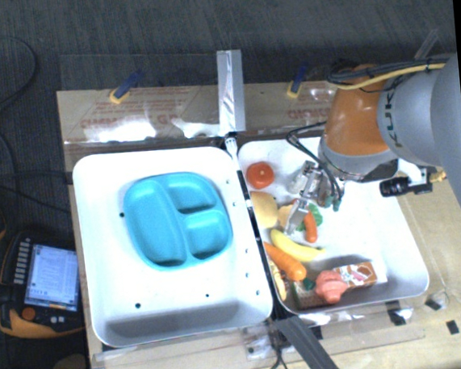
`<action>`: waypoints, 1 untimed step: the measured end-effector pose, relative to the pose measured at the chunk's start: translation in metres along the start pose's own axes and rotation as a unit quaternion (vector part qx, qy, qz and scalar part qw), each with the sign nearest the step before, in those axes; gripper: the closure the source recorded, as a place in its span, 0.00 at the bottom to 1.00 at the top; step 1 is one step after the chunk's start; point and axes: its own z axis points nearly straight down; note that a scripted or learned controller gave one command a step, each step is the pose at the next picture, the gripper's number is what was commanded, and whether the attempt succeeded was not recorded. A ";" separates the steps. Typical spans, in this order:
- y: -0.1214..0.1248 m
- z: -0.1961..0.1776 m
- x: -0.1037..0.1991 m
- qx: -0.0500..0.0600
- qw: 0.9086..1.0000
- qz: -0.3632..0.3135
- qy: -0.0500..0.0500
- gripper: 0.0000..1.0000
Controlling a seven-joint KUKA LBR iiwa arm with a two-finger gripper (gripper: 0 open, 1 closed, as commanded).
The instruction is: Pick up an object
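Small carrot [310, 227] pinched upright between the fingers of the pincer [306, 213], over the middle of the right bin [398, 236], with bare white floor off to the right toward the far wall. Crowded just left and below: banana [295, 247] under the pincer, tomato [259, 173] up-left near the bin's top corner, pear [264, 208] left against the dividing rim, long carrot [287, 263] below-left, and a packet [343, 280] along the near wall. Farther left, across the rim, left bin [111, 296] with a blue tray [177, 217], open floor around it.
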 end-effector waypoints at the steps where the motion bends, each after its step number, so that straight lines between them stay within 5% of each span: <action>1: 0.001 -0.011 -0.001 0.001 1.000 -0.001 -0.002 1.00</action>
